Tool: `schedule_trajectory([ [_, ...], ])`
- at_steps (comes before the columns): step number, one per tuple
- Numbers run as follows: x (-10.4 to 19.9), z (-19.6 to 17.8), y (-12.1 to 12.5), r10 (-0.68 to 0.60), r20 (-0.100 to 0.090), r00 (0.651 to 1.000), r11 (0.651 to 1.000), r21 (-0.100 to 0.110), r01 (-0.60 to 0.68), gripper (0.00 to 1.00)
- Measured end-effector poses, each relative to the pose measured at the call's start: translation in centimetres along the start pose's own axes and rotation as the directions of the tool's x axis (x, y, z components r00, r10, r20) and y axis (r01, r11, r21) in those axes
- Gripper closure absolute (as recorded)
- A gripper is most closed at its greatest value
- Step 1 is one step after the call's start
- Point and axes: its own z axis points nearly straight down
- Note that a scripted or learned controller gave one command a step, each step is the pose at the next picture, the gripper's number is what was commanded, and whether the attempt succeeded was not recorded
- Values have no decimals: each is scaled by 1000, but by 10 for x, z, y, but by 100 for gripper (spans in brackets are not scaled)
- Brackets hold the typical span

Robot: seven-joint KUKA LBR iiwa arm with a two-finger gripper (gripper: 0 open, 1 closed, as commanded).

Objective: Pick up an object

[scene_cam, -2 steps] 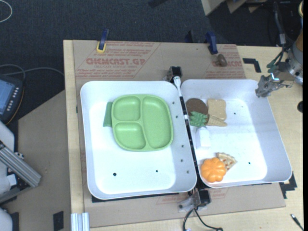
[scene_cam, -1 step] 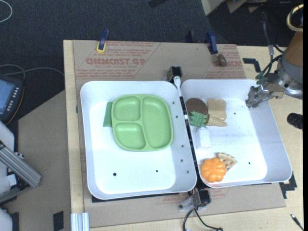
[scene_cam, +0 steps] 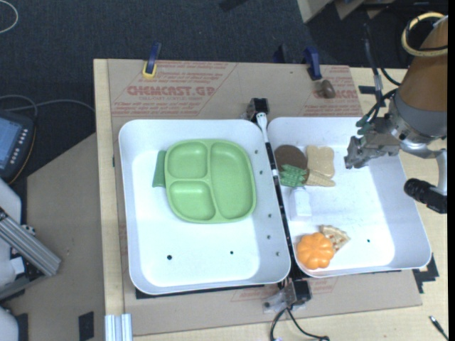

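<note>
The arm [scene_cam: 426,84] is cut off at right.

Red print runs across the brown cardboard sheet [scene_cam: 213,84] under the two white bins [scene_cam: 142,212]. Just beyond the left bin's far rim it reads "CHEMCAST GP" in large outlined letters, the last letters uncertain. Smaller red lines above and below it, and a similar block beyond the right bin, are too small to read.
</note>
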Motion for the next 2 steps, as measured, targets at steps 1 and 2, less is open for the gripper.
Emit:
schedule_trajectory([
  [1, 43, 12, -28, 1, 0, 1000, 1000, 1, -1, 100],
  [2, 89, 19, -49, -1, -1, 1000, 1000, 1, 1, 100],
])
